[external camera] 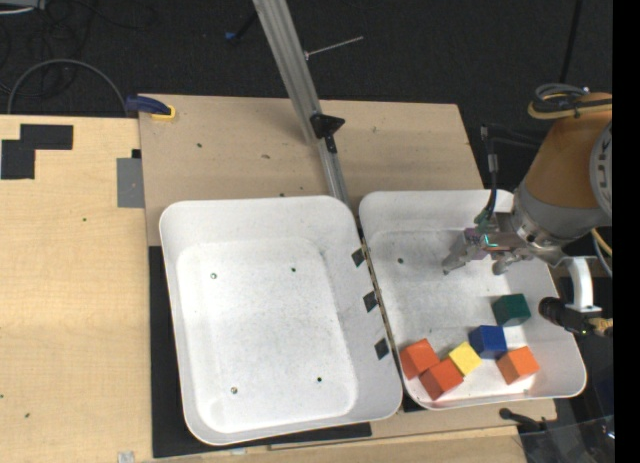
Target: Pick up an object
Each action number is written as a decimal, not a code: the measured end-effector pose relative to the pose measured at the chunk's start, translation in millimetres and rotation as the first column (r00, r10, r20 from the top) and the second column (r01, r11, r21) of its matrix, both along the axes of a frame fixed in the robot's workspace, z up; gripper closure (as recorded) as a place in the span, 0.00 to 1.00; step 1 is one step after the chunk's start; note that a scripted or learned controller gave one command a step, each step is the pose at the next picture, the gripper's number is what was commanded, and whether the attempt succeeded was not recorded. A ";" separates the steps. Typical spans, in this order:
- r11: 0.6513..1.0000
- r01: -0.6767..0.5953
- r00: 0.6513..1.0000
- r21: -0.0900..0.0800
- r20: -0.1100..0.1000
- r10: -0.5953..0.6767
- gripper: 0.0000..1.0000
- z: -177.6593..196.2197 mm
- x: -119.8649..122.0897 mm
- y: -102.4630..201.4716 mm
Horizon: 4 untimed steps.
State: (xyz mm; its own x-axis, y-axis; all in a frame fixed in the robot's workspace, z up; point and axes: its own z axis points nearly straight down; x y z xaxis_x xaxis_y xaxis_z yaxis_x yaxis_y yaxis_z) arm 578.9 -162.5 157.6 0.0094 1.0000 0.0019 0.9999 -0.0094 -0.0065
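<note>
Several small blocks lie in the right bin point(420, 213) near its front edge: a dark green block point(511, 308), a blue block point(488, 340), a yellow block point(465, 358), an orange block point(517, 363) and two orange-red blocks point(419, 356) point(441, 378). My gripper point(480, 257) hangs over the right bin's middle, behind the blocks and apart from them. Its fingers point(456, 259) are spread, with nothing between them. The green block is the closest, a little in front and to the right.
The left bin point(195, 219) lies beside the right one, split off by a ridge with black clips point(369, 300). A slanted aluminium rail point(295, 76) rises behind the bins. The arm's orange band point(570, 166) looms over the right bin's far right side.
</note>
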 end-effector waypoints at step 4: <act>1.000 -0.003 1.000 -0.001 -0.001 0.003 0.00 18.6 -0.2 -1.7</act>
State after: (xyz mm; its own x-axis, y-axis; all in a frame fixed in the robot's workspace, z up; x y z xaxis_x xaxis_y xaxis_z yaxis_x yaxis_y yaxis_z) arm 578.7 -164.1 176.3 0.0067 1.0000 0.0011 1.0000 -0.0067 -0.0072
